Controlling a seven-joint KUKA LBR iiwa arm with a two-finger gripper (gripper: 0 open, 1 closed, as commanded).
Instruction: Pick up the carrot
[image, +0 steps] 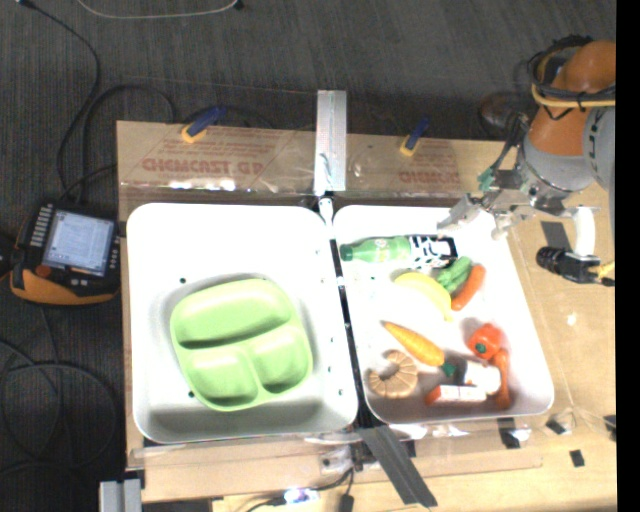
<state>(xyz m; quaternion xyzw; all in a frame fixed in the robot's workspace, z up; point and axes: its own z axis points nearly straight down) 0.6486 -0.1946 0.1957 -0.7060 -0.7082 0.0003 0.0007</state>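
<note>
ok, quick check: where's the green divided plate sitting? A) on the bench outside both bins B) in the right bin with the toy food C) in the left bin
C: the green divided plate lies in the left bin, while the carrot and the other toy food lie in the right bin.

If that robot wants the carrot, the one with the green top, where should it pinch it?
Probably around the orange middle of the carrot, coming straight down, fingers closing across its narrow width. It lies flat and slanted in the right bin, and its green leafy end touches the banana, so the free orange part looks easiest. The gripper is by the bin's far rim.
</note>
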